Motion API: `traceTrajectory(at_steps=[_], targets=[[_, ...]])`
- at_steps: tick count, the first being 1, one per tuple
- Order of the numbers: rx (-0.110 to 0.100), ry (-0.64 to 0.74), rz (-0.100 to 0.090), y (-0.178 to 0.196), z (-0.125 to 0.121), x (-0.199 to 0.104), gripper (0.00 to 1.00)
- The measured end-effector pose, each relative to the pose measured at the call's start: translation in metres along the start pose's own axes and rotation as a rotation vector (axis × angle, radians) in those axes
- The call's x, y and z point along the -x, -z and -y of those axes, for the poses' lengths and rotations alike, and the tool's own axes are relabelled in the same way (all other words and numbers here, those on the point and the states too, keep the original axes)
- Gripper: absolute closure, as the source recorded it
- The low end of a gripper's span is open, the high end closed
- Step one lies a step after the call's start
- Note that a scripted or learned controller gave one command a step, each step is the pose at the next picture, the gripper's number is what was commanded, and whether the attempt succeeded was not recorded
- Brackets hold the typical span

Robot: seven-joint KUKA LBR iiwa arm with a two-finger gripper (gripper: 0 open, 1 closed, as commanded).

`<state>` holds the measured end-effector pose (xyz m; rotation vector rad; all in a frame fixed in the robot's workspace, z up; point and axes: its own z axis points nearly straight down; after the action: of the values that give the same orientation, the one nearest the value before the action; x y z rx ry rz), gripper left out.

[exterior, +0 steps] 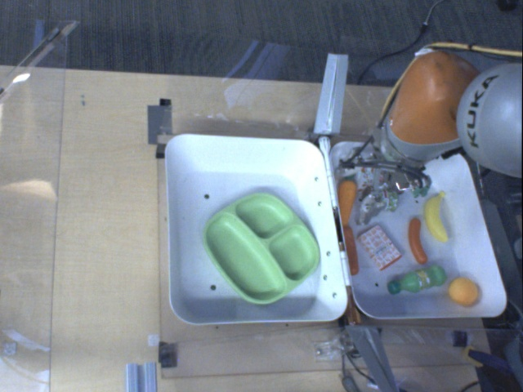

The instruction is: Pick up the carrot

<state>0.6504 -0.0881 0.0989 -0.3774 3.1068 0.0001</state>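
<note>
1. Lying lengthwise against the left wall of the right bin (487,243), the carrot (347,200) sits just left of the claw (377,199), apart from it, nothing pinched.
2. Claw state: cannot tell; the fingertips blur into the wrist hardware from this slanted overhead view.
3. Handling judgement: looks like a toy carrot, probably light and stiff with a smooth, somewhat slippery skin. It tapers, so a grip across the thicker upper part should hold better than the thin end (the taper may squeeze it out of the fingers).
4. Concern: the wall right beside the carrot leaves little room for a finger on its far side; approach may need to straddle it along the bin's length.
5. Below the carrot, further from the claw, a brown stick-like item (352,250) lies along the same wall.
6. Below the claw: a patterned card or box (380,247); below and right, a red sausage (417,240), banana (436,217), green bottle (418,280), orange (463,291).
7. Far left of the claw, the left bin (188,162) holds a green divided tray (261,246).
</note>
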Motion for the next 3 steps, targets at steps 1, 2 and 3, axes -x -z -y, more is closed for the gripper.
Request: traceTrajectory(at_steps=[1, 2, 3], targets=[[-0.006, -0.004, 0.012, 0.015, 0.003, 0.003, 1.0], [-0.001, -0.17, 0.004, 0.094, -0.03, 0.03, 1.0], [-0.003, 0.258, 0.004, 0.142, 0.011, -0.018, 1.0]])
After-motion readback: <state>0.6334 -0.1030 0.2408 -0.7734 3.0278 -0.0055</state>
